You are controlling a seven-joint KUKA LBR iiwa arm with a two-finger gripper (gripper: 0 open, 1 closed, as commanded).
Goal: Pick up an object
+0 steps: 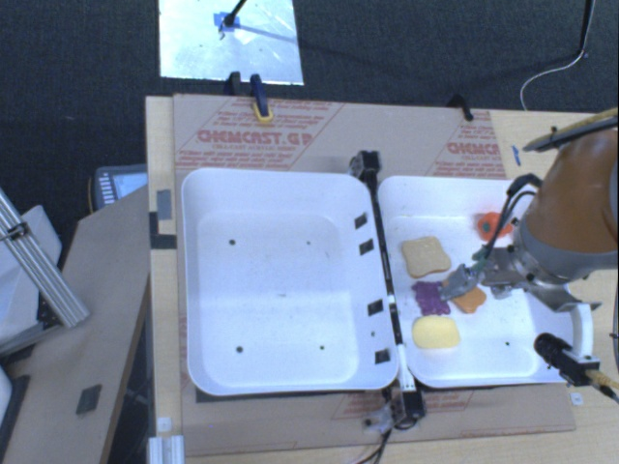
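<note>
Dark carpeted floor (77,56) across top of frame, shiny metal plate (230,27) at upper centre, tan bench (116,288) at left, brown printed cardboard sheet (319,133) beneath bins, aluminium extrusion (39,269) at far left

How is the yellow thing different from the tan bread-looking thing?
The yellow piece is bright yellow and rounded like a blob; the tan piece is pale brown, flatter and squarish. The yellow piece lies nearer the bin's front edge, the tan piece farther back. Both sit in the right bin, beside the purple piece.
</note>
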